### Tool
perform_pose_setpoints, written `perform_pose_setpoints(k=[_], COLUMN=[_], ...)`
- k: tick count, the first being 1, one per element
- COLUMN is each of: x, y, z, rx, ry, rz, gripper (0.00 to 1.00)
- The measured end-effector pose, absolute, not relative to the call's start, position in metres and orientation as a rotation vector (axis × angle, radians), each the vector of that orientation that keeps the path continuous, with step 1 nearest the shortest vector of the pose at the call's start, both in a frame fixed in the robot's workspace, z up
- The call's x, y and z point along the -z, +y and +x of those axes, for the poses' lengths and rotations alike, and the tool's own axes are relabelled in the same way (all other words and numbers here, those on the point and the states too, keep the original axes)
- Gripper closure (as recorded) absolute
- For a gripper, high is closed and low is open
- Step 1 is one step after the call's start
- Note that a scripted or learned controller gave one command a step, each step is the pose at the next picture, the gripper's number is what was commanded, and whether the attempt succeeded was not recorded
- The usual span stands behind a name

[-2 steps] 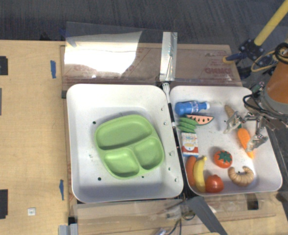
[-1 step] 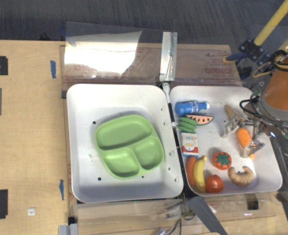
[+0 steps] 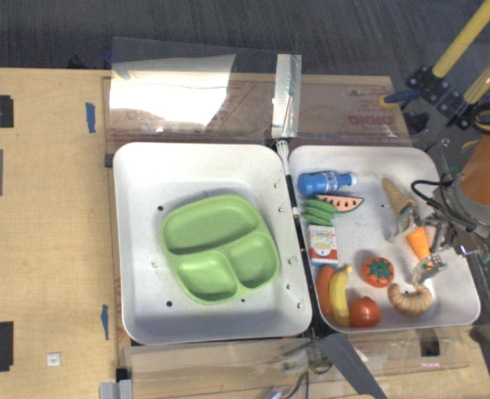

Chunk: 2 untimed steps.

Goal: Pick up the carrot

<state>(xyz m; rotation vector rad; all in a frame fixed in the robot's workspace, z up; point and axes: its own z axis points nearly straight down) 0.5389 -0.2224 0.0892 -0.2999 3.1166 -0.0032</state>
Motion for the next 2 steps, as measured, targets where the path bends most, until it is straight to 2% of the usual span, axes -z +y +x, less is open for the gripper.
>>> perform_pose_setpoints(k=[1,2], x=[-0.103,-0.149], y=[-0.221,-0.121], z=[0.544,0.542], rx=[0.008,-0.002], ry=[3.104,3.103], rz=[-0.301,-0.414], gripper=[1.00,1.00])
